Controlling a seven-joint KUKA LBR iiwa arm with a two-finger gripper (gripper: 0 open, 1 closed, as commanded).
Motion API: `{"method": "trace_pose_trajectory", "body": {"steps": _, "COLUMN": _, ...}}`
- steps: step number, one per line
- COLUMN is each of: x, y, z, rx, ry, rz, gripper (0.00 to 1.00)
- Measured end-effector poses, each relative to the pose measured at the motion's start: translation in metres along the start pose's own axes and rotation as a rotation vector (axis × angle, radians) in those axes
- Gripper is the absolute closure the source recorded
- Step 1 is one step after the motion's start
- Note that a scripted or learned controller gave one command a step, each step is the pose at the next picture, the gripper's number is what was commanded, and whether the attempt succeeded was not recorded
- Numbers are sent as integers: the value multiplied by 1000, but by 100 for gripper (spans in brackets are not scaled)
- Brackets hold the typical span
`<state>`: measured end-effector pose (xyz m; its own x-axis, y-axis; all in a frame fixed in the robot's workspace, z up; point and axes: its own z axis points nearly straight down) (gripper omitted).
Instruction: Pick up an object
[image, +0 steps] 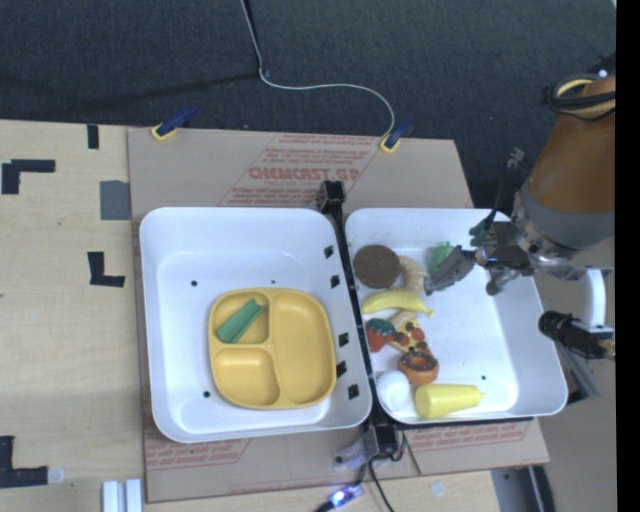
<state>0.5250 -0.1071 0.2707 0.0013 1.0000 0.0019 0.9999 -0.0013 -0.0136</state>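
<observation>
Right bin (520, 340), shallow white plastic, holds round brown disc (377, 264), curved yellow banana (397, 302), smooth yellow cone (447, 400), white egg shape (394, 390). Left bin (170, 300) holds yellow divided tray (290, 350) with green stick (240, 321). Arm reaches from right; jaws (450, 268) low over right bin's far part, beside green item (440, 254); opening cannot tell.

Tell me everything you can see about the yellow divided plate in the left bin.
The yellow divided plate looks like smooth plastic, a rounded square with three compartments: two small ones on its left side and a long one on its right. It lies flat on the floor of the left white bin, turned slightly, near the bin's middle. A green stick-shaped toy lies slanted in its upper left compartment. Nothing else touches it.
</observation>
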Motion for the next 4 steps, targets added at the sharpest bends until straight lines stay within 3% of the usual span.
{"method": "trace_pose_trajectory", "body": {"steps": 1, "x": 0, "y": 2, "z": -6, "rx": -12, "ry": -2, "rz": -3, "gripper": 0}}
{"method": "trace_pose_trajectory", "body": {"steps": 3, "x": -3, "y": 2, "z": 123, "rx": -5, "ry": -1, "rz": -2, "gripper": 0}}
{"method": "trace_pose_trajectory", "body": {"steps": 4, "x": -5, "y": 2, "z": 162, "rx": -19, "ry": -4, "rz": 0, "gripper": 0}}
